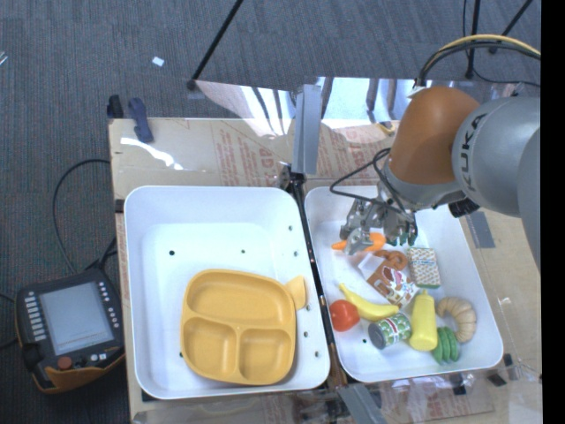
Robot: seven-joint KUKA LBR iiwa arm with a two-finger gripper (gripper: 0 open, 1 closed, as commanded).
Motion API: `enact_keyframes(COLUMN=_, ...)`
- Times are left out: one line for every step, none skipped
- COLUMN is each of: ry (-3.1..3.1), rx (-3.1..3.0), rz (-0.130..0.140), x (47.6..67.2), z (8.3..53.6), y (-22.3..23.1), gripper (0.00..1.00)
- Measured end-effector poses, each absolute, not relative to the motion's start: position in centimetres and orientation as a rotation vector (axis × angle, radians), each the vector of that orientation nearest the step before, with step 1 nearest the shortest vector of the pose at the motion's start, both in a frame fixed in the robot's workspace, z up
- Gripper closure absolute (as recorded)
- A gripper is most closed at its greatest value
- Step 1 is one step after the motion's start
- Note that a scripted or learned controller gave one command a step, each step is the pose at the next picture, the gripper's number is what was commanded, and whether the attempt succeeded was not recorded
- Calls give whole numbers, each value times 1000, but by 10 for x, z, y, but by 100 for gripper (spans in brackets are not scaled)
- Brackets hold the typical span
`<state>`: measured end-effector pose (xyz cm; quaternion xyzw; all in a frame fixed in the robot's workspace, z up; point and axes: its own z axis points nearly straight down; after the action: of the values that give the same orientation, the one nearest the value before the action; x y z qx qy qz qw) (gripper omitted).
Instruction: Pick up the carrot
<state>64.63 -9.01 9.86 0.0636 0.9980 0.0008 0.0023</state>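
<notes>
Near edge, right bin [484, 283]: can [389, 330], tomato [344, 314], banana [369, 303], squash [425, 321], croissant [459, 315], snack packs. Left bin [159, 237] holds yellow tray [238, 326]. Further back, carrot [355, 241] lies in right bin's upper-left area, orange ends showing either side of end effector [380, 230]. End effector is down over carrot; open/closed state cannot be told, fingers obscured. Step in hand, est.: grasp approach. Next req.: close squarely across carrot, lift vert., avoid adj. snack pack.

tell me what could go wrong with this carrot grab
The gripper sits right over the carrot, whose orange ends poke out either side, so a grip may catch little and slip. A snack packet lies close below the carrot and could be nudged or caught too.
</notes>
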Motion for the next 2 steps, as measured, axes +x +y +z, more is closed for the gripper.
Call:
enact_keyframes(ry=3132, rx=198, rz=3, x=646, z=98, y=-89, gripper=0)
enact_keyframes(ry=3091, rx=507, rz=4, x=613, z=192, y=-32, gripper=0)
